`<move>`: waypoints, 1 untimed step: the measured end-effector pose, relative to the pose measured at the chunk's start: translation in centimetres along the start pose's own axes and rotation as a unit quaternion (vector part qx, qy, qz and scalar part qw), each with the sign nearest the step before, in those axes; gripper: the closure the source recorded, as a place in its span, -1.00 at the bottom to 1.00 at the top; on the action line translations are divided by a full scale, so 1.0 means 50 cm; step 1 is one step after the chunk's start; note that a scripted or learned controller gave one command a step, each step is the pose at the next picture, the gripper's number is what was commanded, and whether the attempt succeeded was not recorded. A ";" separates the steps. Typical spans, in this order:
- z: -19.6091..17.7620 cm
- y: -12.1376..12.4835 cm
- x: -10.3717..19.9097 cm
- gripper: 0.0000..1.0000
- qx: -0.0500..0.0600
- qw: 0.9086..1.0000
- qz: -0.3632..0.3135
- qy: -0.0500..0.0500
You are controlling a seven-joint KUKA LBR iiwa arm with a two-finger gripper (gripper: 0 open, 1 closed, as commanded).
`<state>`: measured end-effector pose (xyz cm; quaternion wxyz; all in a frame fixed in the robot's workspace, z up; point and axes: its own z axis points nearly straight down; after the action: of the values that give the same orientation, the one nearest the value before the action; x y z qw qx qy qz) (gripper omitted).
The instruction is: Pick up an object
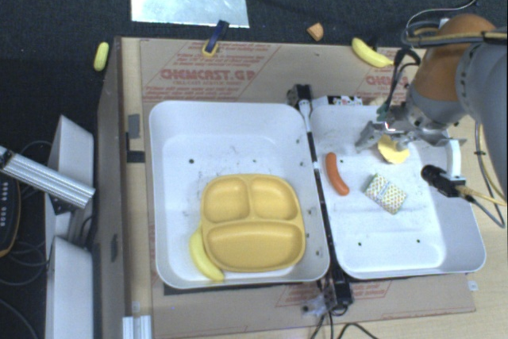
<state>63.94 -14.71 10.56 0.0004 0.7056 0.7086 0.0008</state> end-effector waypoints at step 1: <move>0.041 0.016 -0.058 -1.00 -0.001 1.000 0.001 -0.001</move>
<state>64.78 -17.63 8.51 0.0020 0.7065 0.7077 0.0007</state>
